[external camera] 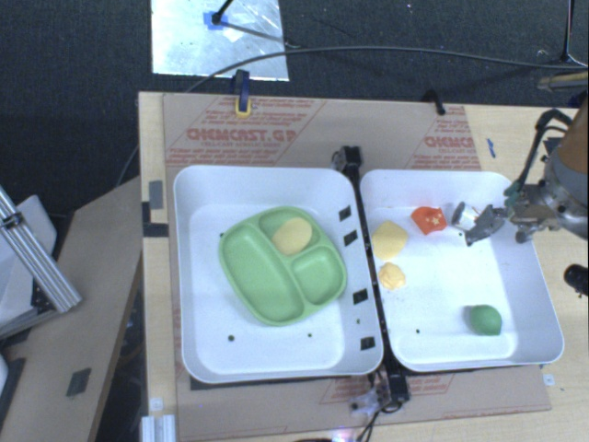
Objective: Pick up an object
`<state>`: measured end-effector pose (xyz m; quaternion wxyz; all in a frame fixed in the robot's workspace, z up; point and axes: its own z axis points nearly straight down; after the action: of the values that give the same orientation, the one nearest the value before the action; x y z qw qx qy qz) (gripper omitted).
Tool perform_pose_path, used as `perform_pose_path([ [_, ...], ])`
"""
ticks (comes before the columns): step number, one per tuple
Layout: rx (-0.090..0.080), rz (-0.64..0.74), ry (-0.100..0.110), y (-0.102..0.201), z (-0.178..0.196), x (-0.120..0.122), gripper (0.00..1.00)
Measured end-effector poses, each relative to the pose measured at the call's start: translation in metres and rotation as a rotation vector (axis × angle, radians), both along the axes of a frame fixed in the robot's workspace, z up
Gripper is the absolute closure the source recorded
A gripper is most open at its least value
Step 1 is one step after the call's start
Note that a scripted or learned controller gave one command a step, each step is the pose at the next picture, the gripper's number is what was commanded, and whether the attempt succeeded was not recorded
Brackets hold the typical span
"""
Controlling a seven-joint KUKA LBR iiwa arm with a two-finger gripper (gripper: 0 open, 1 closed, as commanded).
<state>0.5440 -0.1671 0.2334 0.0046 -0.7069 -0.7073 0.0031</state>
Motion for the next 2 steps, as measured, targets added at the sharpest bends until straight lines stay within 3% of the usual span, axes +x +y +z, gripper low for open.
perform_pose_path([
  [1, -0.002, 0.003, -0.012, 0.001, 0.007, 0.002, 0.0],
  [2, -0.001, 0.004, -0.009, 0.007, -0.047, 0.011, 0.0],
])
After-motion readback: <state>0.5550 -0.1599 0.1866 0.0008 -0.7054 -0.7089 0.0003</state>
